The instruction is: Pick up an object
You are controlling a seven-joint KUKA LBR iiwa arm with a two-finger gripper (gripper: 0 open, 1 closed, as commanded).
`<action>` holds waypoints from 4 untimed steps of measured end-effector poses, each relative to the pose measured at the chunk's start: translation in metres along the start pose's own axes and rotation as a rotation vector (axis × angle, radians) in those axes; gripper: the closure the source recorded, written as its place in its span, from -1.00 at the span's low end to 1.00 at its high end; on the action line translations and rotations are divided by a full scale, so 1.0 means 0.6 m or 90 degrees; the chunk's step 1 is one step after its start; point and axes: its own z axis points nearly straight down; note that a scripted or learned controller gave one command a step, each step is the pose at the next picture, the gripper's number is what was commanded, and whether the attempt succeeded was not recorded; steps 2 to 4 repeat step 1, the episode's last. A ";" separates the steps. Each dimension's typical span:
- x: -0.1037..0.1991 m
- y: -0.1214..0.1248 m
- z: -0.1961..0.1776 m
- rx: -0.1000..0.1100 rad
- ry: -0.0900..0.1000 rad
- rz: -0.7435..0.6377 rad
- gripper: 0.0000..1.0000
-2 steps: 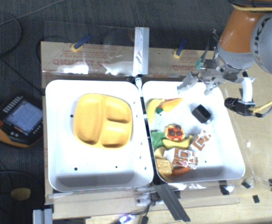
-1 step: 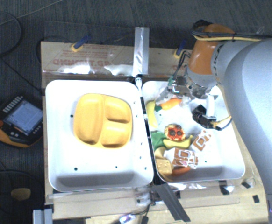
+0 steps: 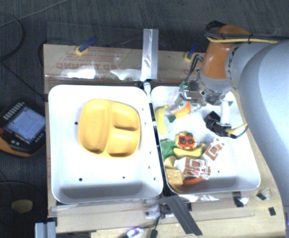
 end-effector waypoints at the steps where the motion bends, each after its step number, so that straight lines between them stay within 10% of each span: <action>1: 0.080 0.003 -0.135 -0.008 0.002 0.003 1.00; 4: 0.080 0.003 -0.135 -0.008 0.002 0.003 1.00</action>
